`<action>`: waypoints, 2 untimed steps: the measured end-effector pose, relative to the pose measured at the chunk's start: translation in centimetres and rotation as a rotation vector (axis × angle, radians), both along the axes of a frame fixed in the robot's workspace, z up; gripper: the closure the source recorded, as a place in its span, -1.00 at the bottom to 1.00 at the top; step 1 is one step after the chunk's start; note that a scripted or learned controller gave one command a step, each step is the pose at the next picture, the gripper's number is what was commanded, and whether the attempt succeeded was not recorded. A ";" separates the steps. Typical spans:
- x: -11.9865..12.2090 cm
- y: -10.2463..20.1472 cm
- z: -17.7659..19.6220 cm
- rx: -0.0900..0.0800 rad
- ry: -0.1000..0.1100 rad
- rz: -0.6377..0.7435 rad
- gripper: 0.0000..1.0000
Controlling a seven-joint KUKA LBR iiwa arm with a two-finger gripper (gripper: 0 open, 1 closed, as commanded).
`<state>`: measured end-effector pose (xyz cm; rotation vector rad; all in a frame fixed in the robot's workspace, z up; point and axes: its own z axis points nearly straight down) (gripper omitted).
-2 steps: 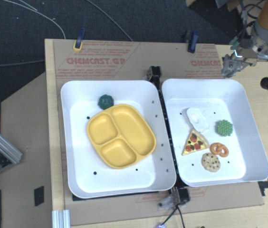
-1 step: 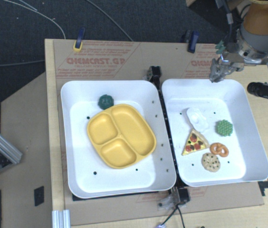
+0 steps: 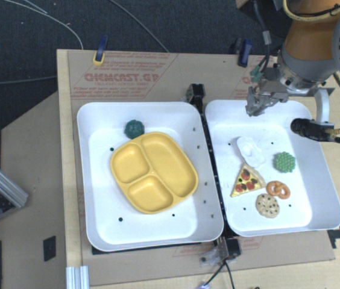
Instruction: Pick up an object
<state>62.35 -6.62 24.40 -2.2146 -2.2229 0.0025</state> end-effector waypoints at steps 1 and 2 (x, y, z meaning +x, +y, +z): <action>-1.8 5.3 -1.4 0.001 0.001 0.001 1.00; -3.2 9.4 -1.3 0.000 -0.001 0.000 1.00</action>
